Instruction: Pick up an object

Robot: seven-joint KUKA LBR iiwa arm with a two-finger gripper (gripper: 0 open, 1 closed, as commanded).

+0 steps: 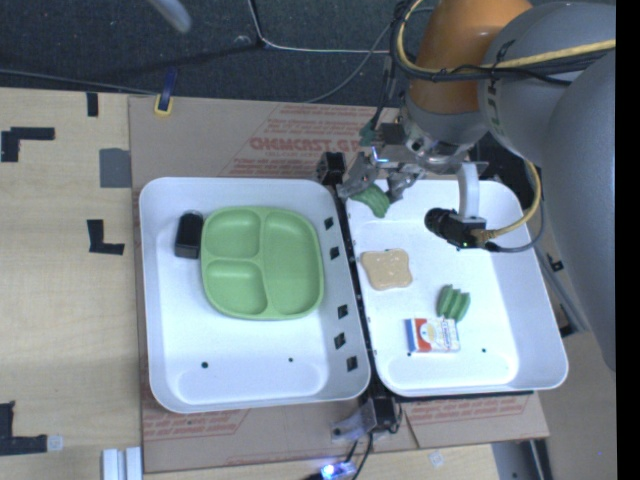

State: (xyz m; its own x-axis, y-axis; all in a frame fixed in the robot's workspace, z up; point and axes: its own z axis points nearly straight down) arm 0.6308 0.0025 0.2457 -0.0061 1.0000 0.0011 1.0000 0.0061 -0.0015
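Bins (pixel 160 268): I see smooth, glossy white plastic.
Plate (pixel 263 263): matt green plastic, to my eye.
Bench (pixel 50 288): pale wood grain.
Sheet (pixel 290 133): I read it as brown cardboard.
Arm (pixel 470 28): glossy orange, smooth grey.

Open floor of right bin (pixel 500 363) beside toast (pixel 386 269), seemingly unobstructed.

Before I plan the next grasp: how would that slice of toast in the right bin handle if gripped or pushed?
The toast slice lies flat on the right bin floor, so it would likely slide, not roll. It looks thin, probably light, offering little edge to pinch. Whether stiff or soft, I can't tell.
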